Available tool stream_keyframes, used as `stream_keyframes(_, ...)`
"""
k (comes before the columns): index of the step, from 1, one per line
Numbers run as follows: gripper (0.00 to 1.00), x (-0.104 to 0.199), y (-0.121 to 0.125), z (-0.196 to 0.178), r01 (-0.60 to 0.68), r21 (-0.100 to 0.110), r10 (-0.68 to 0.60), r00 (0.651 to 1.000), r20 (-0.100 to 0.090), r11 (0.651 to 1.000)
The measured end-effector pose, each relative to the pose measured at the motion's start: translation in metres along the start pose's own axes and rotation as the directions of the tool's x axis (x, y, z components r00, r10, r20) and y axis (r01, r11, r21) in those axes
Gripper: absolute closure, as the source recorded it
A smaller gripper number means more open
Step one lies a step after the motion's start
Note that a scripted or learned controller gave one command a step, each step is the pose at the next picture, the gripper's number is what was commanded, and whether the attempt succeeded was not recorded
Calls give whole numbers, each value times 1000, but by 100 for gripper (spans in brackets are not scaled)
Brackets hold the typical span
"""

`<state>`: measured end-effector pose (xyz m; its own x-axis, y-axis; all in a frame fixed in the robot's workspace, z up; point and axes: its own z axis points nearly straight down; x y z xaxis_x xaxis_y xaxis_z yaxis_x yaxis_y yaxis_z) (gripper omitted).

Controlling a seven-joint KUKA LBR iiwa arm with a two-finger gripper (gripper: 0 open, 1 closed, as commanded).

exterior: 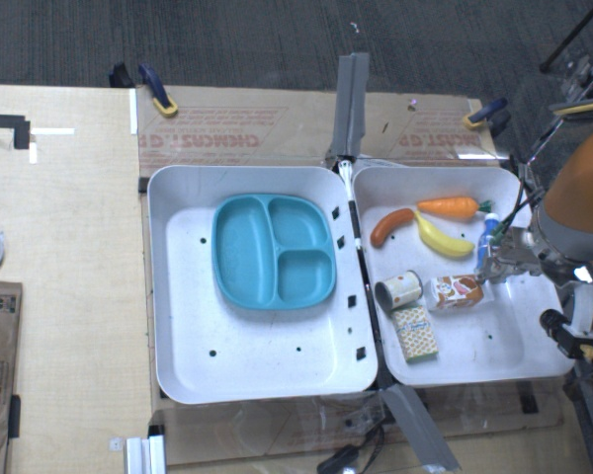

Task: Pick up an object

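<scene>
The jaws hang low over the right bin, near its right wall; whether they are wide or narrow cannot be told, and nothing shows between them. Just beside them, toward the bin's middle, lies a small carton, its near end almost under them. Next past it stands a tin on its side, and below that a cracker box lies flat. Up and to the left of the jaws a banana curves close by, with a carrot beyond it against the far wall and a sausage further left. A blue-and-white bottle stands right above the jaws, partly hidden by cables. Well apart, in the left bin, sits a teal tray with three compartments. The arm enters from the right, its orange band above the wrist, bent downward over the counter.
</scene>
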<state>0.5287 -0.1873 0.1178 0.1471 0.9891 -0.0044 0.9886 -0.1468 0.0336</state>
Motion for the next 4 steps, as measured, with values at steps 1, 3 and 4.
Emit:
stream_keyframes(1,0,0,0,0,-1,1,1,1000,0,1000)
stream_keyframes(3,0,0,0,-8,-1,2,1,1000,0,1000)
stream_keyframes(4,0,19,44,28,82,35,-81,997,-7,996)
